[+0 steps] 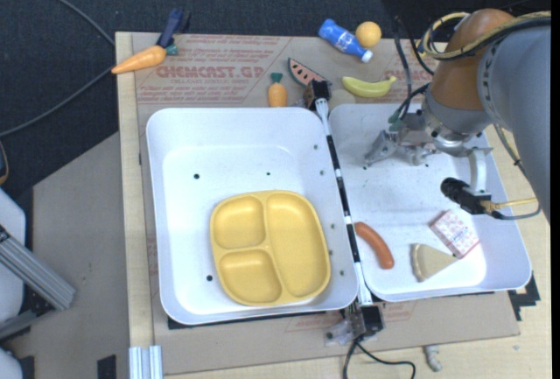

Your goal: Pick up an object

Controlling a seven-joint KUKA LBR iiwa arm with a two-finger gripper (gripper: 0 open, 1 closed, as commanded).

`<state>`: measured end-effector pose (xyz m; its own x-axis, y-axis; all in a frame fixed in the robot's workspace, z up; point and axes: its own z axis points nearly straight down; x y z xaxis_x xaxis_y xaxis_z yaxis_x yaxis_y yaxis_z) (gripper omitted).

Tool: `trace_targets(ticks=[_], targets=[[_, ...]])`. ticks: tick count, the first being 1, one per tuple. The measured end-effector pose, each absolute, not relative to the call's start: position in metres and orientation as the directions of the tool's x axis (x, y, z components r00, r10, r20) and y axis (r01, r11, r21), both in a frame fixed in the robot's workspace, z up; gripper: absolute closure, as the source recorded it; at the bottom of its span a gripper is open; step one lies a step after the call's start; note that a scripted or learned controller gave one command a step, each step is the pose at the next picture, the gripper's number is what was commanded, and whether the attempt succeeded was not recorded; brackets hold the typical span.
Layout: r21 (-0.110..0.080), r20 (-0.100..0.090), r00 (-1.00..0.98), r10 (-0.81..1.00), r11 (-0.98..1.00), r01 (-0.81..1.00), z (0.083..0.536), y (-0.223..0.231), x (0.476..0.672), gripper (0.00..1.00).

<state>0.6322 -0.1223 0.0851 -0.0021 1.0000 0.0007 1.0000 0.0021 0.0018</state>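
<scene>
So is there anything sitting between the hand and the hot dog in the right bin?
Nothing visible does. The hand is near the back of the right bin, and the hot dog lies near the front left corner, with bare white floor between them. The pink packet and the wedge lie off to the right.

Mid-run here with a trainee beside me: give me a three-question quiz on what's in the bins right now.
1. True or false: the yellow divided tray lies in the right bin.
2. Which item lies nearest the divider in the right bin? A) sausage B) cheese wedge C) pink packet
3. Fill in: the banana lies ___ the bins, on the bench.

Key: 1 false, it lies in the left bin. 2 A. 3 outside; the pincer hovers over the right bin's far end.
</scene>
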Motion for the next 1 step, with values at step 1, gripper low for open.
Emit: trace_targets(ticks=[1], targets=[[0.003,0.000,-0.002,1.000,0.002,1.000,0.1856,-0.0685,0.6044,0.00]])
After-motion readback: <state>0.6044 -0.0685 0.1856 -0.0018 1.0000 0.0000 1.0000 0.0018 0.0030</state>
